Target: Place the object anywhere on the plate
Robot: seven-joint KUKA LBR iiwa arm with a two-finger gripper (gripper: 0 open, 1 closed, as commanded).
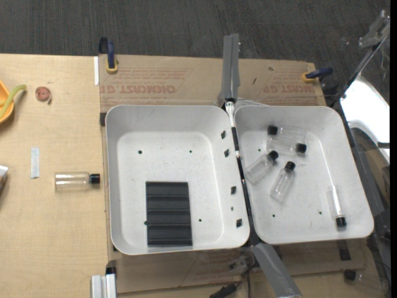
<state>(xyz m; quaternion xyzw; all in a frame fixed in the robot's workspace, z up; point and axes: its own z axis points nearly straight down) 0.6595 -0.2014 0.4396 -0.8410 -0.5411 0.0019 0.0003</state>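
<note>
Two shallow white bins side by side, left bin [118, 135] and right bin [350, 148]. In the left, flat near the front wall: a black ribbed plate [167, 214]. In the right, well apart from it: clear bottles [282, 184] with black caps, four clustered mid-bin. Near that bin's front right corner, a lone bottle [334, 198]. Out on the bench, a stray bottle [75, 179].
</note>
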